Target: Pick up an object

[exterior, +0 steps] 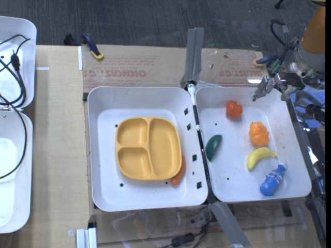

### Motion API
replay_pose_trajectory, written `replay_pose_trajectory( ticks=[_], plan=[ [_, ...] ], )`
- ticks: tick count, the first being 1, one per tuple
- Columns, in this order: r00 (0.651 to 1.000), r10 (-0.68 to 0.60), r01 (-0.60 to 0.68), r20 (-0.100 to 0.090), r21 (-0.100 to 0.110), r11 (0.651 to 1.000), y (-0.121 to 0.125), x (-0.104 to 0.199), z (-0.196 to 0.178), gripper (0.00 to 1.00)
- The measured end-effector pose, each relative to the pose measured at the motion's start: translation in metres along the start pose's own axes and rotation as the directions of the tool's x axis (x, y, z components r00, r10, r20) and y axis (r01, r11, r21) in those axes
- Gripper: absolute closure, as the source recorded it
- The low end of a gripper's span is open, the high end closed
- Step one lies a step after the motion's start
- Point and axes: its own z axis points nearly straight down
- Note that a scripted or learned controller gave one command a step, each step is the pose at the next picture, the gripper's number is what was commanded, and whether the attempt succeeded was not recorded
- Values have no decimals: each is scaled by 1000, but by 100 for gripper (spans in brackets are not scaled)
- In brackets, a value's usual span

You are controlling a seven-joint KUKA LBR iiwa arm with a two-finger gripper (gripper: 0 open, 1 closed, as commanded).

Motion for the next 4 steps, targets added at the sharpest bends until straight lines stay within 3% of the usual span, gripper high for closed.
replay_pose_trajectory(
  ticks=[1,2,3,4],
  plan=[
    [1000,-7,7,-8,-3,1000,-37,-46,139,0],
    [1000,0,0,-1,-1,1000,-59,-20,149,0],
    [1000,4,-4,-1,-2,1000,-58,-21,139,100],
    [1000,-1,1,0,0,1000,-80,48,3,100]
  ],
)
